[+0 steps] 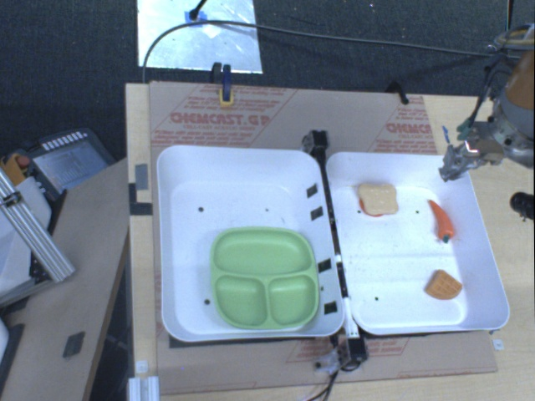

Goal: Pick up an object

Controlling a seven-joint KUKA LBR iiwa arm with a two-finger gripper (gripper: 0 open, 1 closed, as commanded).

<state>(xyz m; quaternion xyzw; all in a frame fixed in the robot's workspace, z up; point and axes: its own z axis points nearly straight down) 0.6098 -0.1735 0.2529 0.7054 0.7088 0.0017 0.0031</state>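
Observation:
In the right bin [401,320] lie three toy foods: a sandwich slice [378,199] near the back, an orange carrot [440,220] by the right wall, and a tan waffle piece [443,286] toward the front right. My gripper [456,164] hangs over the bin's back right corner, up and to the right of the carrot, well apart from all three. Nothing shows between its fingers.
The left bin [184,224] holds a green divided plate [264,276] toward its front. A black clip strip [328,224] joins the two bins. Cardboard [251,115] lies under both. A grey device [71,161] and metal rail [33,232] sit at the left.

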